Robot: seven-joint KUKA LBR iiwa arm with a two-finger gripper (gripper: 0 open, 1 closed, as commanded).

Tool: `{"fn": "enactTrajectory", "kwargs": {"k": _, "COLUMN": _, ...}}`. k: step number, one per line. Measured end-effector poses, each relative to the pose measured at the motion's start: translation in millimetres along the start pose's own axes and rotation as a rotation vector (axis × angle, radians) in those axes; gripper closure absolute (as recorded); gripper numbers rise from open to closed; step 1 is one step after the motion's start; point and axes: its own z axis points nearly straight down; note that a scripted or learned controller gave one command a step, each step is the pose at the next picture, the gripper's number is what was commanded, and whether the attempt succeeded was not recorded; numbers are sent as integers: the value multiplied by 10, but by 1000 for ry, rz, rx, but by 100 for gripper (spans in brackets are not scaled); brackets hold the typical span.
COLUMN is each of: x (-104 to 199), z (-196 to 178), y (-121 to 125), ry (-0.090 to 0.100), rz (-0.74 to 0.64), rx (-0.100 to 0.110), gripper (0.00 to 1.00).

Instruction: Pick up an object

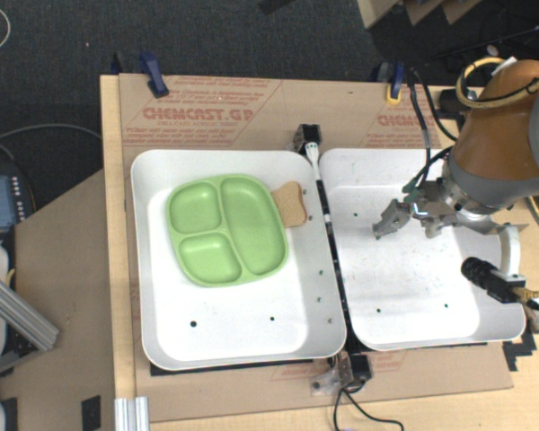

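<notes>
Two objects point(229, 232) beyond end effector point(391, 221)

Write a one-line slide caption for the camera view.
End effector over the right bin; green divided plate and tan block lie in the left bin.

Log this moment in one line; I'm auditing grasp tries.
tool over right bin | holding nothing seen | green tray, tan piece in left bin

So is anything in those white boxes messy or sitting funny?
A little. The green plate sits turned at a slant in the left bin, not lined up with its walls. A small tan piece lies right against the plate's right rim. Nothing looks spilled or broken. The gripper is over the right bin.
</notes>
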Motion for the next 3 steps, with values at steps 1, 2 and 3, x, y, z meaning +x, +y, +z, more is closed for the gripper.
{"fn": "enactTrajectory", "kwargs": {"k": 1, "x": 1, "z": -107, "y": 7, "ry": -1, "rz": 0, "rx": -3, "gripper": 100}}
{"fn": "enactTrajectory", "kwargs": {"k": 2, "x": 881, "z": 30, "y": -542, "ry": 4, "rz": -7, "rx": 8, "gripper": 100}}
{"fn": "enactTrajectory", "kwargs": {"k": 3, "x": 1243, "z": -2196, "y": -568, "ry": 3, "rz": -6, "rx": -21, "gripper": 100}}
